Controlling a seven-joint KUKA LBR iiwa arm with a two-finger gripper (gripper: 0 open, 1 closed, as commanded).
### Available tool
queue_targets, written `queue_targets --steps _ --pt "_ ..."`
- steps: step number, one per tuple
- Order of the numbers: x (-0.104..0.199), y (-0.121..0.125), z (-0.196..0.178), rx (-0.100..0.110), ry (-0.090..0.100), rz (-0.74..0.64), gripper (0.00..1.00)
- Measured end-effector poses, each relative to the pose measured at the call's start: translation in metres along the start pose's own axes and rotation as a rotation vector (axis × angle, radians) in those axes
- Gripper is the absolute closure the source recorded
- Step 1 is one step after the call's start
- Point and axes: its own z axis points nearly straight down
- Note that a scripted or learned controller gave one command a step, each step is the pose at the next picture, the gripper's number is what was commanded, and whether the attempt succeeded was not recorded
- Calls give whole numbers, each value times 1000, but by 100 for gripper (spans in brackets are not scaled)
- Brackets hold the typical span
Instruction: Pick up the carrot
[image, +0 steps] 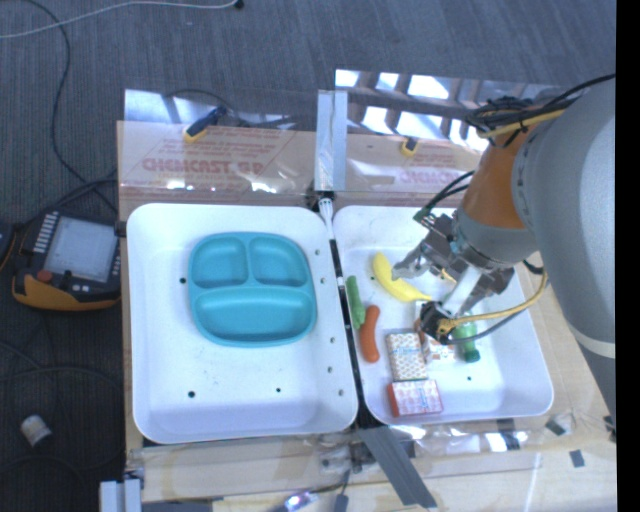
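Note:
The carrot, a small orange stick, lies in the right bin close to its left wall. My gripper hangs over the middle of the right bin, up and to the right of the carrot and apart from it. It sits just right of a yellow banana.
A green vegetable lies beside the carrot along the bin's left wall. Two patterned packets sit near the front, and a small green object lies to their right. The left bin holds a blue divided plate.

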Motion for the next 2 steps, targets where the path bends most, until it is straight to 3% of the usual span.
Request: queue_targets --steps 1,2 --pt "-9 -88 1 6 3 -22 0" --pt "-66 -28 -74 0 2 -90 0"
